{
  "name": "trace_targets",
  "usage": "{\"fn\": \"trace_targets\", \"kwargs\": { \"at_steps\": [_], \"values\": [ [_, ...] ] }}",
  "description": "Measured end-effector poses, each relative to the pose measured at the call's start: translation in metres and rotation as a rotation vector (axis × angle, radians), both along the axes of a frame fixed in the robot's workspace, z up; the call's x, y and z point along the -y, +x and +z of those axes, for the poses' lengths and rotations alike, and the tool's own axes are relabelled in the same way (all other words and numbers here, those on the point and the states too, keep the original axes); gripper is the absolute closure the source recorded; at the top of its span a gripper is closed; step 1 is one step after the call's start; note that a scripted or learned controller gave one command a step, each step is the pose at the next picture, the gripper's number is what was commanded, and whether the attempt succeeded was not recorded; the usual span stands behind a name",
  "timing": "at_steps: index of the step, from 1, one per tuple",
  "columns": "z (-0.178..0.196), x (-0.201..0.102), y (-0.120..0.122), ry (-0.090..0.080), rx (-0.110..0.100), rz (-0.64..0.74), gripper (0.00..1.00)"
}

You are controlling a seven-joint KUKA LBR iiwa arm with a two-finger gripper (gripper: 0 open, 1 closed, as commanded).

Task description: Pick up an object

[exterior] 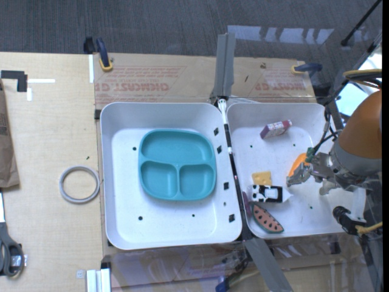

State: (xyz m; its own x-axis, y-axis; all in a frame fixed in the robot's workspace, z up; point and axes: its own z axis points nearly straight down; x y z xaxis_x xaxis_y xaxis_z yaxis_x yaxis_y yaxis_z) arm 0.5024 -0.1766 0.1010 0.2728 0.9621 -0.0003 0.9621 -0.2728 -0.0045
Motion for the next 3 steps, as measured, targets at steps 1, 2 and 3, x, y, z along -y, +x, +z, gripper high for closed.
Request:
{"fn": "trace_targets", "kwargs": {
  "at_steps": [1,2,3],
  "values": [
    [-0.01,0.0,0.06,-0.001,0.004,0.293,0.0],
    [-0.001,0.001,0.06,-0.001,0.003,0.29,1.0],
    [0.098,0.002,0.028,-0.001,0.002,0.242,1.0]
  ]
}}
